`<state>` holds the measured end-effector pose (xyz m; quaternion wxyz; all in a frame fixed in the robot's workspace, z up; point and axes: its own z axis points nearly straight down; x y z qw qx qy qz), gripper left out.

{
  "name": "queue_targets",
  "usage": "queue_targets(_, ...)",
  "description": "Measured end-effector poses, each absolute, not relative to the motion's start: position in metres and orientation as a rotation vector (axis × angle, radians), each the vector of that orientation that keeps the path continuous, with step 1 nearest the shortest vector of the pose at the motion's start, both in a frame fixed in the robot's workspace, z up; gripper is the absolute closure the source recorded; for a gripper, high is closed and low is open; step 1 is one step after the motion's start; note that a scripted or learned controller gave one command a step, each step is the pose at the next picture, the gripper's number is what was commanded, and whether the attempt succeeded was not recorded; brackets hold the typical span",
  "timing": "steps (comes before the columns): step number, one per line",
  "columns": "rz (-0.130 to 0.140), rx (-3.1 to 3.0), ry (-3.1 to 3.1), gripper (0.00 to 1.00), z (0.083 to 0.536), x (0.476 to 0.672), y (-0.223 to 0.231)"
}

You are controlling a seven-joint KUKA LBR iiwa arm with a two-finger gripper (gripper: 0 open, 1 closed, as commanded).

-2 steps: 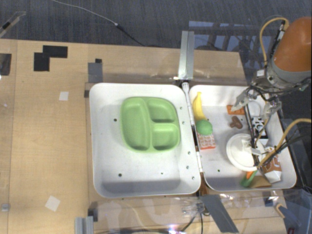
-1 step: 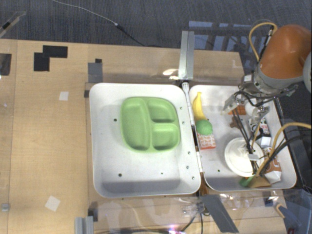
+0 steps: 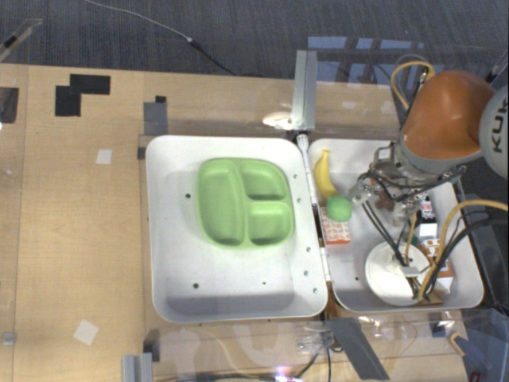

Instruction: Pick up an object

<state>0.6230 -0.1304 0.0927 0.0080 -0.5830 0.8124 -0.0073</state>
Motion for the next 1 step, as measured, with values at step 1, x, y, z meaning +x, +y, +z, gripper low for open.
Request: queue_targets(1,-0.069,-1.846,2.530,0.00,0.0978,0.6186,-0.1176)
